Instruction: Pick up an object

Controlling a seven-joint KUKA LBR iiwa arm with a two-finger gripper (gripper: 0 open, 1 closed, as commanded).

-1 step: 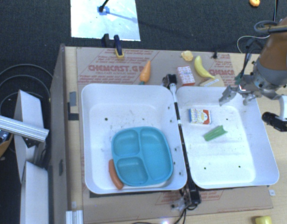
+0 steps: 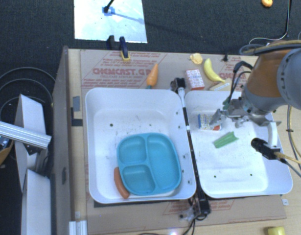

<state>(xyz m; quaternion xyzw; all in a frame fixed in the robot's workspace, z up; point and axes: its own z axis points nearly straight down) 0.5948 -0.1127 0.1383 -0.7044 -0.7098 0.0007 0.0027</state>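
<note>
Brown board (image 2: 116, 65) under both bins, printed in red: "CHEMCAST". Left bin (image 2: 99, 131) holding a blue divided tray (image 2: 148, 163) and an orange sausage (image 2: 121, 182). Grey arm (image 2: 282, 82) reaching into the right bin (image 2: 277, 180), gripper (image 2: 222, 115) low; released or clenched, impossible to tell. Probably the approach step. Likely targets: green block (image 2: 224, 140) nearby, small packet (image 2: 205, 121) just beside the gripper. Next: settling squarely over one, then closing.
</note>
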